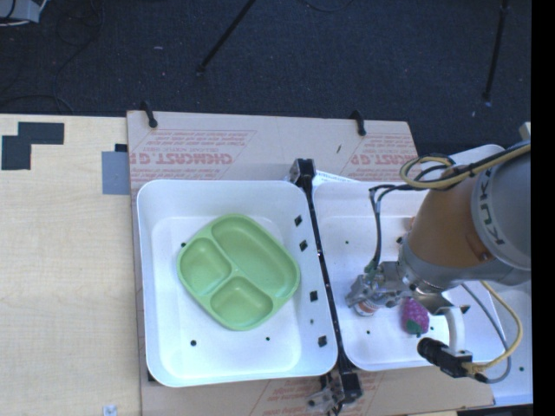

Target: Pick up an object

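Two white bins (156, 232): green tray (238, 271) left, end effector (375, 295) right

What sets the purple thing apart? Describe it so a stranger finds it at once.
Start at the right bin, the one under the arm. Near its front edge, just below the orange band, lies a small purple object. It is the one purple thing there; the big green divided plate sits in the left bin.

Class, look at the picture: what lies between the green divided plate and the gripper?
In the camera view, the black divider where the two bins meet lies between the green divided plate and the gripper, with bare white bin floor on either side.
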Robot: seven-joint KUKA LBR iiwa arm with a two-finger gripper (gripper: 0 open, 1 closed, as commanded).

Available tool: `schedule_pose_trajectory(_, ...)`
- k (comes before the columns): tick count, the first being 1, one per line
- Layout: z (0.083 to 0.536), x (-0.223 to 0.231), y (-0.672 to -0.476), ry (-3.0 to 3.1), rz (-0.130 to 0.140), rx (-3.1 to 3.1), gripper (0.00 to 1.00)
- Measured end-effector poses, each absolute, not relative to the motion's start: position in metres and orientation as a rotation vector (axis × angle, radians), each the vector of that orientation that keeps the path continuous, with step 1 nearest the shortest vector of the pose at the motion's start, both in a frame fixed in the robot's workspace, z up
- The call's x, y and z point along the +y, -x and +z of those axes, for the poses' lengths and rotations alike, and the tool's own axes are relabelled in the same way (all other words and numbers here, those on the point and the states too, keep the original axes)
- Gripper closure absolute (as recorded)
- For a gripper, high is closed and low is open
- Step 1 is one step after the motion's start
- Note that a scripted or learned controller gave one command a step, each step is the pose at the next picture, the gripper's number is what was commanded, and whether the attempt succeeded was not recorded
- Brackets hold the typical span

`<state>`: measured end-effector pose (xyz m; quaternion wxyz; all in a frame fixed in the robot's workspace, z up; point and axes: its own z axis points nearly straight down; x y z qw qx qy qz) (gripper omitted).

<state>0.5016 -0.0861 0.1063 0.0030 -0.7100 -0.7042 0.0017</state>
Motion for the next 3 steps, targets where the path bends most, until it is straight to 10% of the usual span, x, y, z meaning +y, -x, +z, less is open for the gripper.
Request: schedule_pose_trajectory(3,0.291,-0.072,-0.502,2.222,-0.004,-2.224,1.0)
